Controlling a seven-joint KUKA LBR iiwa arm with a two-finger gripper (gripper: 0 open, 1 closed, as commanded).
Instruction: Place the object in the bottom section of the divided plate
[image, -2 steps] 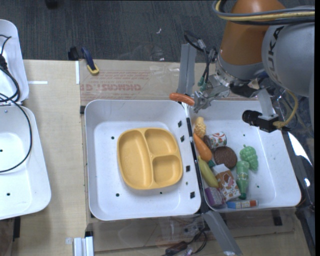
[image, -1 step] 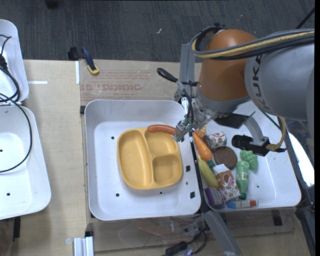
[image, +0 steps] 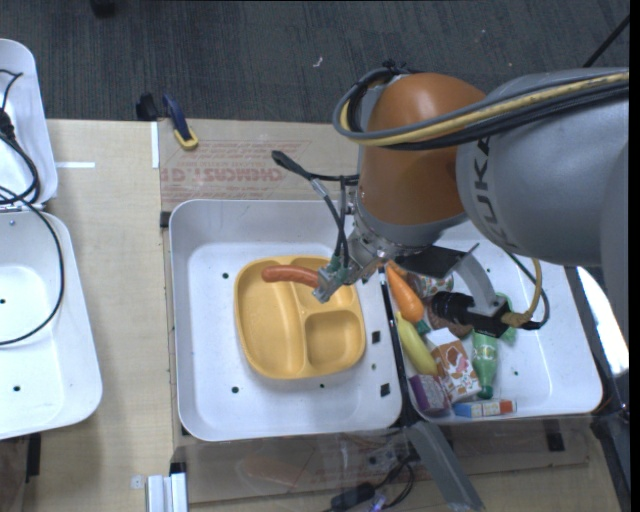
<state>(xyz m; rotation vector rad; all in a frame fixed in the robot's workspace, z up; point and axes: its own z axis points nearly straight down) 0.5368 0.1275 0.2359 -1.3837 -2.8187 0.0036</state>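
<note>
We see the hot dog (image: 290, 273) lying in the upper section of the yellow divided plate (image: 270, 345), just to the left of the fingers (image: 327, 284), its right end close to their tips; whether it touches them we cannot tell. The fingers are over the plate's upper right rim, and we cannot tell if they are apart or together. Below them lie the plate's two lower sections. The plate rests in the left white bin (image: 200, 400), whose floor spreads out to the left of and below the fingers. To their right, past the shared wall, the right white bin (image: 560, 385) holds a carrot (image: 405, 295), a banana (image: 415, 347), a green bottle (image: 485, 362) and small packets. Both bins sit on a pale wooden tabletop (image: 110, 170), with brown cardboard (image: 250, 165) under their far edge. Beyond the tabletop is dark carpet (image: 200, 50). The grey arm (image: 560, 170) with its orange band reaches in from the right.
</note>
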